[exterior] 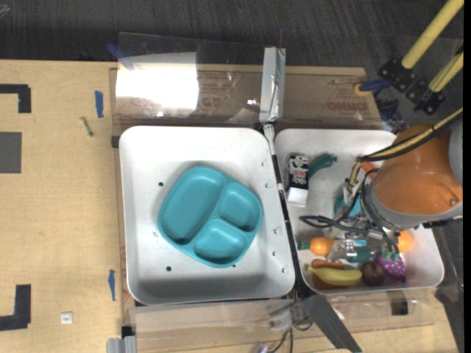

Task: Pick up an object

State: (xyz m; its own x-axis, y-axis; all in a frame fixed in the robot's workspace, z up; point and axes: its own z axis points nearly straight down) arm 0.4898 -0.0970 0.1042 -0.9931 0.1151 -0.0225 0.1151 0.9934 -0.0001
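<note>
On the worktop (51,197) two shallow white bins sit side by side. The left bin (147,153) carries a teal divided plate (211,215) with three compartments, lying tilted near its middle. The right bin (423,271) holds a crowd of small things: a yellow banana (336,275) along the near wall, an orange fruit (321,246) just behind it, a bunch of purple grapes (394,266) at the near right corner with a dark brown item (373,273) just beside it, and a black-and-white carton (298,170) toward the far left, next to a teal-green piece (322,163). The arm, with its orange band (419,182), reaches in from the right and hangs over this bin. Its claw (355,241) is low among the objects, between the orange fruit and the grapes, just behind the banana; whether it is spread or pressed together cannot be told, because cables and clutter hide its tips.
</note>
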